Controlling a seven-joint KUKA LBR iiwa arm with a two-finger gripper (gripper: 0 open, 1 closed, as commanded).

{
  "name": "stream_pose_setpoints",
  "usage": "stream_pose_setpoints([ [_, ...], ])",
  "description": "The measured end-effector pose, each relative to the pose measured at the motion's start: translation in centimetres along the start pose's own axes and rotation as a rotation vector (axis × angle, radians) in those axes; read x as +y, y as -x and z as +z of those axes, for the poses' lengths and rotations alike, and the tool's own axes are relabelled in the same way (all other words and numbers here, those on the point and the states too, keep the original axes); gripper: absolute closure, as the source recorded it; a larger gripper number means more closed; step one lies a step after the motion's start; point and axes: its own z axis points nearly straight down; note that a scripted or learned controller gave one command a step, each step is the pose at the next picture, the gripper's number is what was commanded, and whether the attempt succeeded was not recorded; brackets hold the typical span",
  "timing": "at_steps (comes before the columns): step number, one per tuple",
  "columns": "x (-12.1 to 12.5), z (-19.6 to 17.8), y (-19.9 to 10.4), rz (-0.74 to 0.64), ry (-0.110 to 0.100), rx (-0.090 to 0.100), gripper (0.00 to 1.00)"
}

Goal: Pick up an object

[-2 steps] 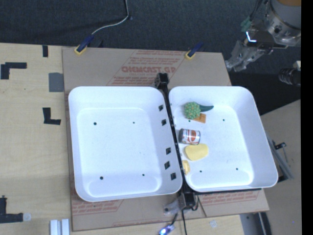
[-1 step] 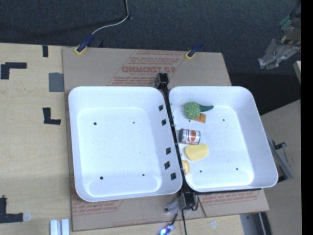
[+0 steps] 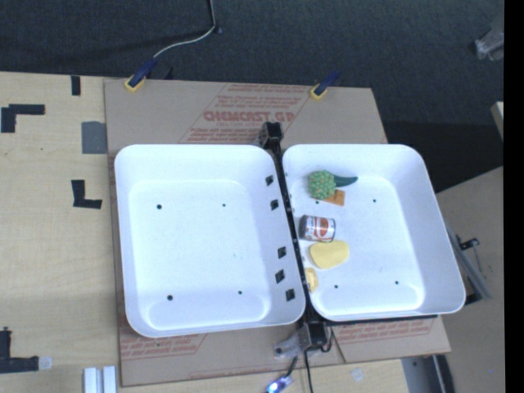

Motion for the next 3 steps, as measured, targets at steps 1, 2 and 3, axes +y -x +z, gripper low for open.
stream_pose_setpoints([
  [1, 0.0, 0.7, -0.1, 0.0, -0.013, 0.004, 0.0],
  [2, -3.2, 14.7, -5.8, -0.003, -0.03, 0.011, 0.0],
  [3, -3.6, 21.3, -16.5, -0.01, -0.022, 0.01, 0.0],
])
